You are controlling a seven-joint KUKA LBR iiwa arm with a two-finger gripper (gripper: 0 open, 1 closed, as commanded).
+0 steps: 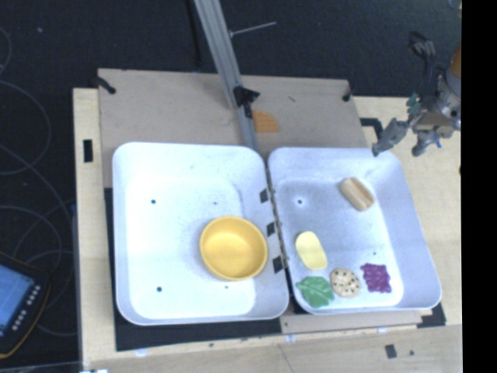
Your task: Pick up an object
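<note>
My gripper (405,141) hangs at the right edge, above the far right corner of the right bin (404,200). Its two fingers are spread apart with nothing between them. In the right bin lie a tan bread roll (356,193), a pale yellow oval piece (311,250), a round speckled cookie (345,282), a purple grape bunch (377,277) and a green leaf (314,291). A yellow bowl (233,247) sits in the left bin (155,177), near its right side. The bread roll is the object nearest the gripper, below and left of it.
A grey metal post (221,53) slants up from between the bins at the back. A brown board (178,107) lies behind the bins, with a small orange patch (265,122). A tablet (15,298) rests at the lower left off the bench.
</note>
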